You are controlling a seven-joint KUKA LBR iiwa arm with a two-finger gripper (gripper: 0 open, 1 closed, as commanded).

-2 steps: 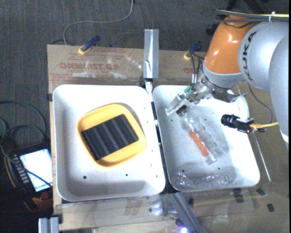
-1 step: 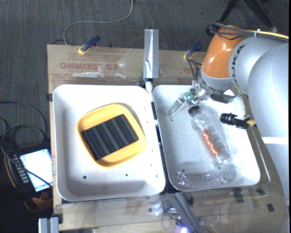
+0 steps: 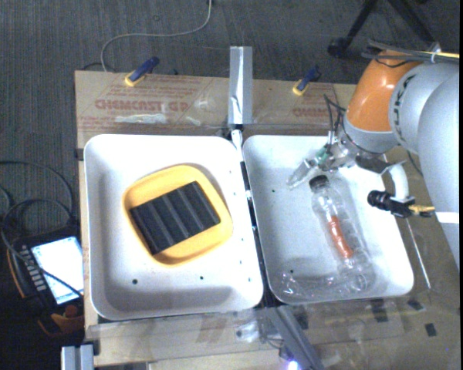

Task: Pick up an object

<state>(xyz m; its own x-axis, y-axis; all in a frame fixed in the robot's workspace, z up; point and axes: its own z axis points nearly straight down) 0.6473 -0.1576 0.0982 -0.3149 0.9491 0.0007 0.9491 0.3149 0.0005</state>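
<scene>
Grey arm (image 3: 436,122) reaching in from the right, orange band above the wrist, gripper (image 3: 324,160) pointed left and downward

- Two white bins (image 3: 100,160)
- One yellow tray (image 3: 177,213) with black insert
- One clear bottle (image 3: 338,230)
- Two blue-and-yellow clamps (image 3: 141,71)

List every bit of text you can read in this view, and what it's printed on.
"CHEMCAST GP": red print, repeated on the brown sheet behind the bins; the copy at right is partly covered.
Arm's grey housing: dark lettering, too cut off to read.
Clear plastic bottle: orange label, too blurred to read.
</scene>
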